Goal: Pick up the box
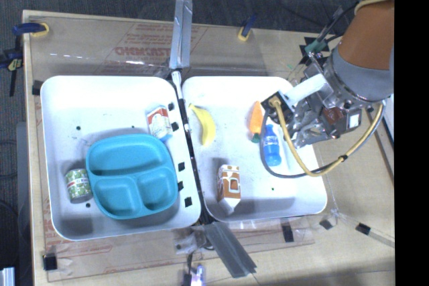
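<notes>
A brown and white carton-shaped box (228,185) stands upright near the front of the right bin (301,201). A smaller red and white box (158,121) lies in the left bin (60,94) against the divider, just behind the blue tray. My gripper (287,120) hangs over the right side of the right bin, right beside a blue bottle (271,146) and an orange carrot (255,118). It is well to the right of and behind the brown box. Nothing is seen held in it.
A banana (204,124) lies at the left of the right bin. A blue compartment tray (132,175) and a green-labelled can (78,185) sit in the left bin. A yellow cable (305,167) loops down from the wrist over the right bin.
</notes>
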